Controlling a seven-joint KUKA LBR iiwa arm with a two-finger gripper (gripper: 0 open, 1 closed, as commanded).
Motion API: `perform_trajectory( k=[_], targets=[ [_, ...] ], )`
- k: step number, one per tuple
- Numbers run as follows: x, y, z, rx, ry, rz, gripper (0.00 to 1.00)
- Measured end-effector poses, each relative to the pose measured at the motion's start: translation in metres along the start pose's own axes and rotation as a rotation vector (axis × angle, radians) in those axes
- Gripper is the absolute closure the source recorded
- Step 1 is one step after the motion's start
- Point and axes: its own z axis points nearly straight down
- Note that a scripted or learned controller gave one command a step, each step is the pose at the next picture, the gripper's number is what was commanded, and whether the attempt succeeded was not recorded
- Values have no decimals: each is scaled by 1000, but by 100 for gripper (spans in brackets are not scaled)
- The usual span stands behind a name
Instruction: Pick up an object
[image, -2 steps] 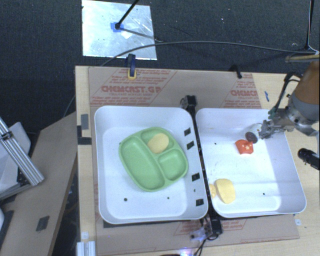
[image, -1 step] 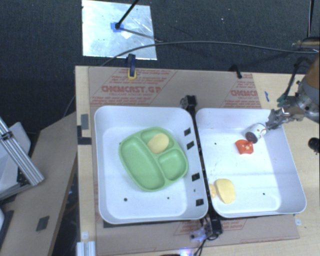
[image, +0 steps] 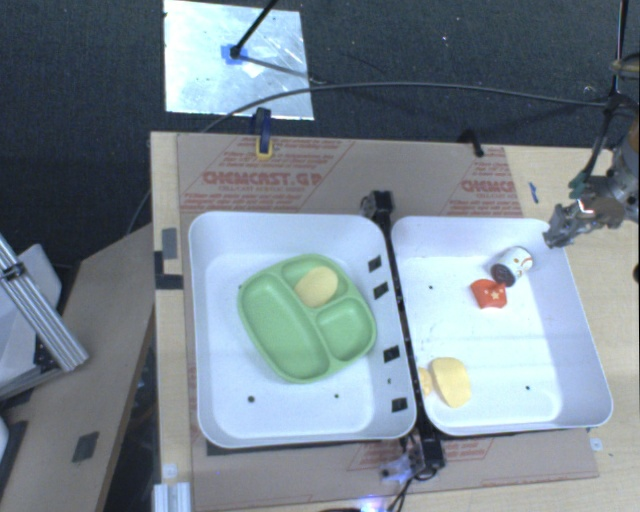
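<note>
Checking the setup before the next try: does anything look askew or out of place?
The green divided tray sits skewed in the left bin. In the right bin, the yellow piece lies against the near-left wall.

One fixed cam above tabletop (image: 440, 165), angled down, mid-distance; both white bins (image: 290, 232) fully in frame.

Two bins sat side by side on the bench. In the left bin (image: 215, 300) lay a divided tray (image: 290, 335) with a food piece (image: 318, 287) in its rear compartment. The right bin (image: 570, 350) held three things — a small cylinder (image: 512, 265) at the back, a block (image: 489, 293) just before it, another food piece (image: 448, 381) at the front left corner.
</note>
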Motion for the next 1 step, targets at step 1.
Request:
perform_trajectory(
  k=[1],
  targets=[
    [45,-13,11,3,1,0,100]
  ],
)
